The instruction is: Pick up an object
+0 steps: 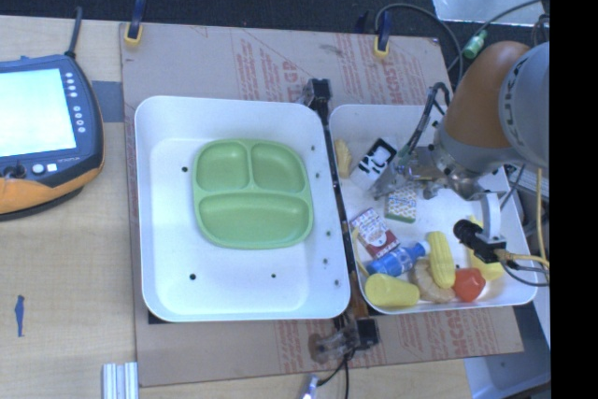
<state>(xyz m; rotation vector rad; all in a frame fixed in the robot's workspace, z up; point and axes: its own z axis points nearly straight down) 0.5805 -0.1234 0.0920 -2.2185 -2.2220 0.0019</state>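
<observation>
Your claw [404, 178] hangs low over the right bin [361, 121], small green-dotted packet [403, 204] just below it; can't tell its grip.

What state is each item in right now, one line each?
Green three-compartment plastic plate: flat in the left white bin, nothing on it.
Yellow plastic corn cob: lying in the right white bin, among other toys.
Red tomato toy: resting near the front corner.
Handheld control pendant: screen lit.
</observation>
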